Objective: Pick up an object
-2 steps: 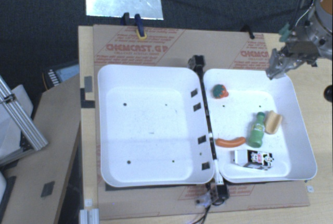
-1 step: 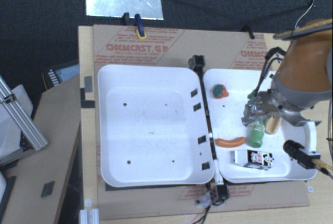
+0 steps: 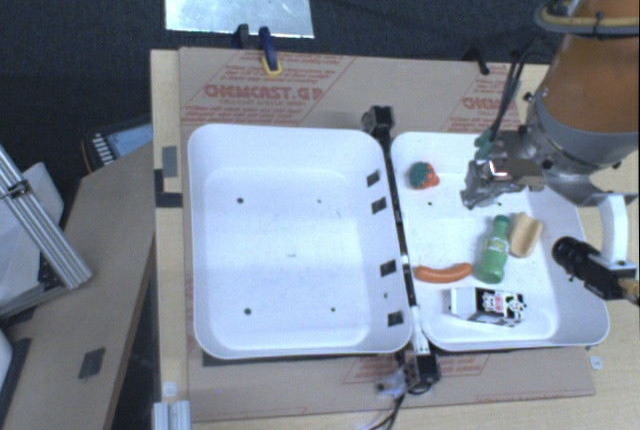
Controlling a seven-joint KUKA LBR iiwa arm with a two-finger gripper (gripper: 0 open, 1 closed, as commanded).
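Gripper [image 3: 487,180], finger state can't tell, hangs just above green bottle [image 3: 493,252]: prob light, stiff, slick plastic, so grab across mid-body, not cap.

One fixed camera looks down slantwise over both white bins [image 3: 290,143].

right bin [image 3: 575,323]: toy tomato [image 3: 423,176] far-left, bottle [image 3: 493,251] centre, bread roll [image 3: 524,234] beside it, sausage [image 3: 442,272] left, carton [image 3: 487,304] nearest
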